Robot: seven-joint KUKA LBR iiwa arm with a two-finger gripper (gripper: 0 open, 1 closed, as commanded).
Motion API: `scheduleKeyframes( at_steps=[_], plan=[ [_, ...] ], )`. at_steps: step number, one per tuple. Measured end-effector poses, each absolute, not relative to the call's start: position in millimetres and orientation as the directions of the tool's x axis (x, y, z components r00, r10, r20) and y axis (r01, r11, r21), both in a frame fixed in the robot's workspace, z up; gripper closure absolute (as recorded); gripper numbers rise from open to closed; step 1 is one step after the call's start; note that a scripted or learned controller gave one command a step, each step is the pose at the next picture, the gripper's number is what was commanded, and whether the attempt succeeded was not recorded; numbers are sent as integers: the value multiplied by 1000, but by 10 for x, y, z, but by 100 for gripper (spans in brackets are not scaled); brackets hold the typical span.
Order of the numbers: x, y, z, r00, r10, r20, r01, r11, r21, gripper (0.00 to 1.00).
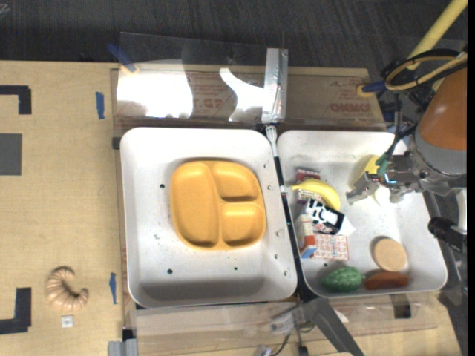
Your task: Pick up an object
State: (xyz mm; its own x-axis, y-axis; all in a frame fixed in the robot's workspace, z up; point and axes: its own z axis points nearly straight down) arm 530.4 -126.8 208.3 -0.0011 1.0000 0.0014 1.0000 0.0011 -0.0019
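The right bin (415, 221) has open floor in its middle. A banana (320, 193), packets (320, 232) and toy food (364, 278) crowd its left and front

A pale wooden worktop (59, 199) is spreading across the left and middle of the view, carrying black angular marks (18, 99) near its left edge and short strips of blue tape (99, 104). Beyond its far edge, dark grey carpeted floor (223, 13) is running along the top. A clear plastic sheet (193, 87) is standing behind the bins, catching bright glare from overhead light. Brown cardboard (326, 99) with red printing is lying behind the right side.
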Motion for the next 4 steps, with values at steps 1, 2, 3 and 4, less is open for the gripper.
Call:
scheduleKeyframes(
  at_steps=[1, 2, 3, 4],
  plan=[
    [5935, -1106, 1026, 25, 1000, -1, 1000, -25, 16, 0],
    [6717, -993, 961, -126, 992, -5, 992, 126, 15, 0],
    [6748, -959, 1101, -129, 992, -3, 991, 129, 24, 100],
    [6701, -330, 2155, -148, 989, -1, 989, 148, 15, 100]
  ],
)
